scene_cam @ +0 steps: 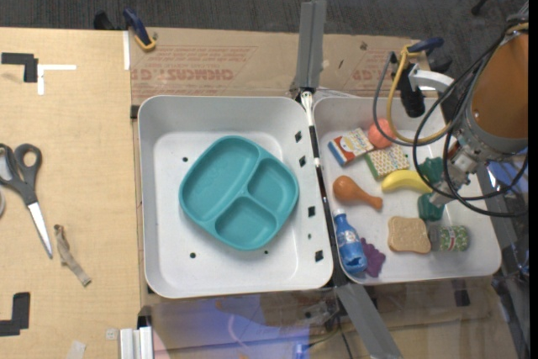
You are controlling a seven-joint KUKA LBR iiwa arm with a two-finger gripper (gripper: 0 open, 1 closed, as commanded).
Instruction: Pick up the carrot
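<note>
- Just left of the yellow plastic banana [404, 181], and a little lower in the view, lies the orange tapered toy carrot [355, 191], on the floor of the right shallow white bin [483, 265]. I take this piece for the carrot by its colour and taper.
- Its long axis runs nearly level across the view, dipping slightly toward the banana. The thick rounded end points away from the banana and the thin end points toward it.
- The carrot touches nothing that I can make out. The banana's near tip is just beside the thin end.
- On the banana's far side, to its right, hangs the grey two-finger gripper [439, 196], low over the bin amid looping black cables.
- Whether the gripper is open or closed, I cannot tell. Dark green shapes sit against it, and I cannot say if they are a toy or part of the tool.
- So the carrot lies to the left of the gripper, with the banana between the two.
- By my judgement, the coming move must cross over the banana, then close across the carrot's short width near its thick middle.
</note>
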